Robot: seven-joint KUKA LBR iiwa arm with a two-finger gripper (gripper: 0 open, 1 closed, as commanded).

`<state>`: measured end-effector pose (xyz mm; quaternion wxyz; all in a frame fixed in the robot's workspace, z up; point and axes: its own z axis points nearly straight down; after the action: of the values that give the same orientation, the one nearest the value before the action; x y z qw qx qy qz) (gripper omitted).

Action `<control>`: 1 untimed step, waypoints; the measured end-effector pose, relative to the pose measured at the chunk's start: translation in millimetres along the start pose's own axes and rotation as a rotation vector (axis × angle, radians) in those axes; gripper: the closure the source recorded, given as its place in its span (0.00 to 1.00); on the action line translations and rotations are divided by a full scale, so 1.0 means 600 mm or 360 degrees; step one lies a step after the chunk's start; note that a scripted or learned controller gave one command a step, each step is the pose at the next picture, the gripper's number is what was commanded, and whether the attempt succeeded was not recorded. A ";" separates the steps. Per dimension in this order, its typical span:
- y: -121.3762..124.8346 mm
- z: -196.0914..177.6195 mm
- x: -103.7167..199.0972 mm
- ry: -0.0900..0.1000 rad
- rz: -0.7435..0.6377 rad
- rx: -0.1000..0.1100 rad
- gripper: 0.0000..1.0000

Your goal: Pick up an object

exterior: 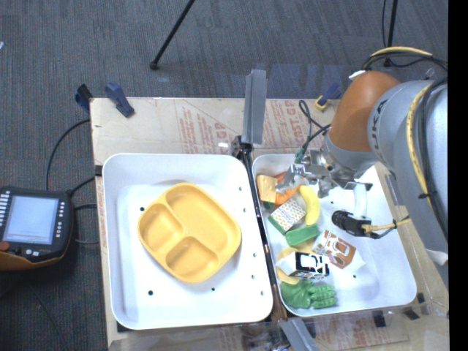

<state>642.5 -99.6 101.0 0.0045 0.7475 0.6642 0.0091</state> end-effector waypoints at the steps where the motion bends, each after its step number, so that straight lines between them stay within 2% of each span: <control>1: 0.000 -0.014 -0.004 -0.0010 -0.0002 0.0000 1.00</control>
<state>642.4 -101.8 109.5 0.0065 0.7471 0.6646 0.0068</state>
